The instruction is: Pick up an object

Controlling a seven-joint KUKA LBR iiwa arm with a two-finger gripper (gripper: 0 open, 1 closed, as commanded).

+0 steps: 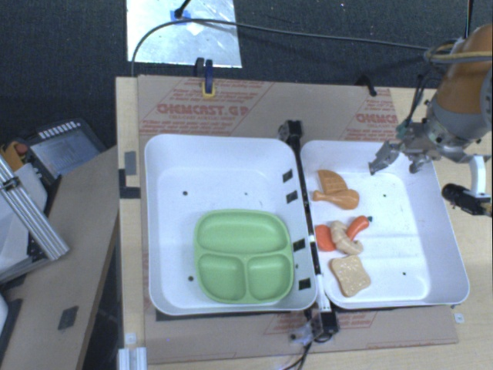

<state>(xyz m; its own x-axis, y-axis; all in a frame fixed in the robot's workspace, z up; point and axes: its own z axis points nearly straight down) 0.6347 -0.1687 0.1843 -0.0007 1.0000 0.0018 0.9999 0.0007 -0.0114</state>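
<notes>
- Toast slice [350, 275] sits nearest the camera, at the front of the right bin [431, 241]; behind it a red-orange cluster [343, 234], then a drumstick-shaped piece [337, 190].
- End effector [396, 160] hovers over the right bin's back edge, well apart from all items; fingers look spread, nothing between them.
- Step judged: approach, no grasp yet.
- Next move needs a descent toward the drumstick-shaped piece, the closest target.
- Left bin [173, 176] holds a green divided tray [243, 255]; divider clips [295, 197] lie near the drumstick-shaped piece, possible finger snag.
</notes>
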